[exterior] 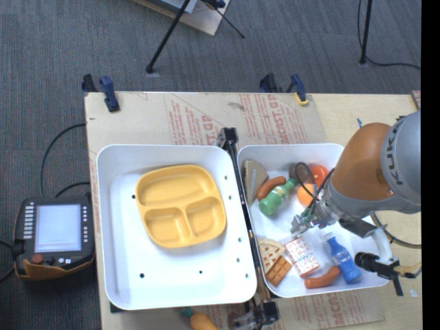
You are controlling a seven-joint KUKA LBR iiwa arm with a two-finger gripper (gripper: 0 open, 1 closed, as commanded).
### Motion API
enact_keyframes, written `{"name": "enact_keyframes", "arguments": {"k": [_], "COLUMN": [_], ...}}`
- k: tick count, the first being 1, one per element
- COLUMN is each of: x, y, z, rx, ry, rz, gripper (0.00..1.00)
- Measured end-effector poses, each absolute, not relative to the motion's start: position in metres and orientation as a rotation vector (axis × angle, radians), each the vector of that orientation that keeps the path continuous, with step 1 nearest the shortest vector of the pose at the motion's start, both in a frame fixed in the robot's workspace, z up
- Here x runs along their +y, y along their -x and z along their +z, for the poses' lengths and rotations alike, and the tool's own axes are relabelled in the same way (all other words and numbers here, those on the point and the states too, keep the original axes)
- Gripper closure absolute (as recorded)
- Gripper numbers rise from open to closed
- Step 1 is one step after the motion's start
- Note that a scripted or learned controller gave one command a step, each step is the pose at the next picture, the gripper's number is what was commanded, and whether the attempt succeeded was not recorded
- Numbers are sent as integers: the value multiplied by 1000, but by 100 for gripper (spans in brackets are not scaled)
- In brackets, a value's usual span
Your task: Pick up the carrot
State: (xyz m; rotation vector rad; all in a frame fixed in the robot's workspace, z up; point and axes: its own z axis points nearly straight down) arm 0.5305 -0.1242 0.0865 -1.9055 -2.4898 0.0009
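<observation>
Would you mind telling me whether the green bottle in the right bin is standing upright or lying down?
Lying down: the green bottle rests on its side on the right bin floor, beside a sausage.

Table: raw plywood or board, matt, printed red lettering, scuffed. Two bins, left bin and right bin: white plastic, smooth, slight sheen. Yellow tray: plastic, satin, smooth. Green bottle and blue bottle: glossy plastic. Sausages: shiny moulded plastic. Waffle: matt, ribbed surface. Small packet: printed paper or card. Arm: orange band glossy, grey shell smooth painted. End effector: dull metal. Floor: grey carpet, rough, ribbed weave. Clamps: blue plastic grips.
</observation>
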Motion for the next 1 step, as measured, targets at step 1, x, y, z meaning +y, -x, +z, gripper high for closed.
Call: {"name": "enact_keyframes", "arguments": {"k": [1], "x": [-64], "y": [-517], "z": [191], "rx": [-2539], "ry": [1857], "rz": [-9], "gripper": [100]}}
